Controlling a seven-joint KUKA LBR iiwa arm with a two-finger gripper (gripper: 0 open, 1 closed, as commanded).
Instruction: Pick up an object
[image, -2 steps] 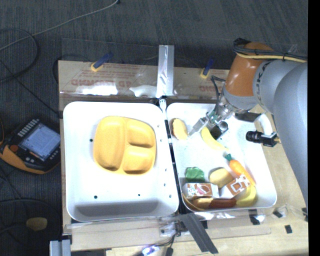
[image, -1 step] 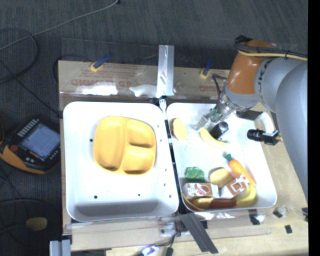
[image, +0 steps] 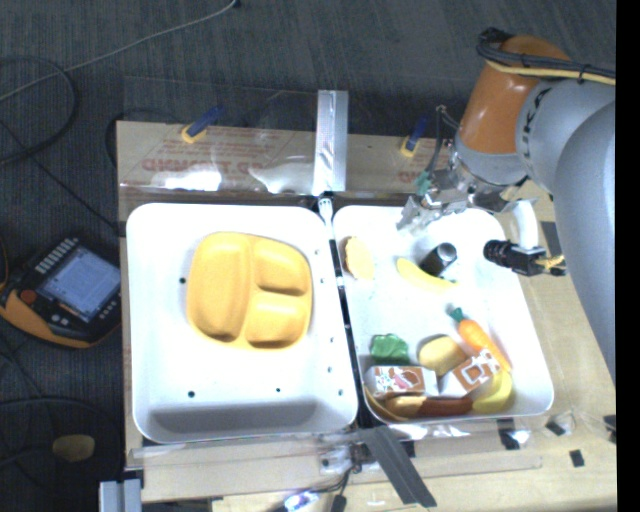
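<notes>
Counted on the bench: two white bins, eight loose items.

Left bin (image: 150, 300): one yellow divided tray (image: 250, 290). Right bin (image: 530, 330): one pale round slice (image: 357, 258), one banana (image: 420, 272), one black cylinder (image: 439, 257), one green piece (image: 390, 348), one carrot (image: 474, 334), two small printed cartons (image: 398, 380) (image: 477, 370). Beside the bench: one handheld pendant (image: 65, 290).

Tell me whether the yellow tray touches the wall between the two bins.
Apart. The camera view shows bare white bin floor between the yellow tray and the dividing wall along the tray's whole right edge.
</notes>
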